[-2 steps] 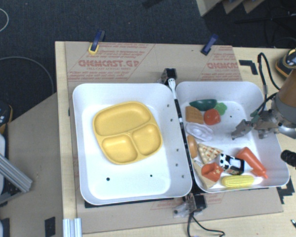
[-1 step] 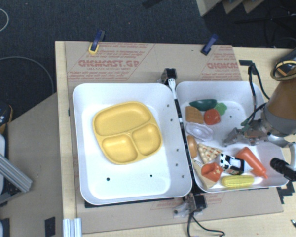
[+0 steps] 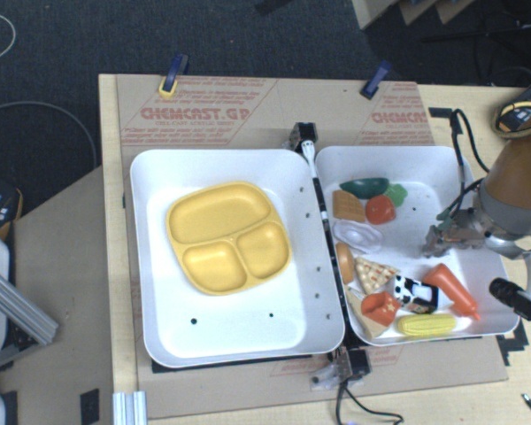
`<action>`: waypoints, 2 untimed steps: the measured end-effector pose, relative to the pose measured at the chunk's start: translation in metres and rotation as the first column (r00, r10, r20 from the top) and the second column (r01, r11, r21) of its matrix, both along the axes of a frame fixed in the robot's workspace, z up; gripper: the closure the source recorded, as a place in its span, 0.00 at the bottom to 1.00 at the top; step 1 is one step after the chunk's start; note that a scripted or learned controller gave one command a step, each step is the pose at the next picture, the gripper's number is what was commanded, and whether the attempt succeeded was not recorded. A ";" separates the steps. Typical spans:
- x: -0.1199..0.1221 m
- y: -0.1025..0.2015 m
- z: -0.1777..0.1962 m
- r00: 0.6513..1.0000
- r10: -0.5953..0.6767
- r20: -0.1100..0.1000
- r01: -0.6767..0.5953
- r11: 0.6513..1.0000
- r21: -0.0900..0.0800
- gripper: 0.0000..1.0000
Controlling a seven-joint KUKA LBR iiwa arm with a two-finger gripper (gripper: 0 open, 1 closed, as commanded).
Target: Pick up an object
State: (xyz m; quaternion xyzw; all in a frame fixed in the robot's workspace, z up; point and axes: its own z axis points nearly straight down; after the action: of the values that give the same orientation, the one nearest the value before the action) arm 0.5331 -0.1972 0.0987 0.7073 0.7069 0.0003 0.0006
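Note:
The right bin (image 3: pixel 425 160) holds a pile of toy food. At its back lie a dark green vegetable (image 3: pixel 365 186), a red tomato (image 3: pixel 380 209) and a tan bread slice (image 3: pixel 346 205). Nearer the front are a clear plastic piece (image 3: pixel 357 234), a pizza slice (image 3: pixel 372 274), a black-and-white toy (image 3: pixel 413 293), an orange carrot (image 3: pixel 451 289) and a yellow corn cob (image 3: pixel 427 326). My gripper (image 3: pixel 441 242) hangs low at the bin's right side, just above the carrot's top end. Nothing shows between its fingers.
The left bin (image 3: pixel 155 264) holds a yellow three-compartment plate (image 3: pixel 227 235). Clamps (image 3: pixel 171 76) pin the cardboard sheet at the back. The arm's orange band (image 3: pixel 518 180) stands over the right bin's right edge.

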 end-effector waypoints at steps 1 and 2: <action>0.007 -0.004 0.063 1.000 0.002 0.006 -0.002 1.000 -0.003 1.00; 0.004 0.002 0.123 1.000 0.002 0.007 -0.002 1.000 -0.003 1.00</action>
State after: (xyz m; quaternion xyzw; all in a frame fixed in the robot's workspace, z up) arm 0.5367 -0.1950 0.2221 0.7065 0.7077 0.0018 0.0043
